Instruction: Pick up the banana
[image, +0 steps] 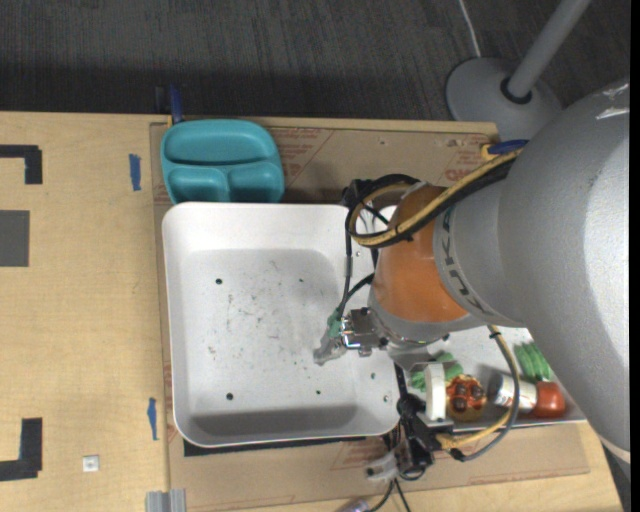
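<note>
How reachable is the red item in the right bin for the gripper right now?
Probably yes: the gripper sits over the left bin by its right edge, and the red item lies uncovered nearby, though a cable hangs close.

Robot lab — taped bench (80, 300), white bin (200, 300).

A shallow white bin (200, 250) filled the middle left of the frame, its floor bare but scuffed with grey marks and dotted with a few small holes. Touching its upper edge sat a teal divided tray (222, 160). Both rested on a tan counter (80, 300) marked with blue tape strips (135, 172) and black squares at the far left. At lower right, a red and green item (540, 385) lay partly hidden. Dark carpet (250, 50) ran across the top.
</note>
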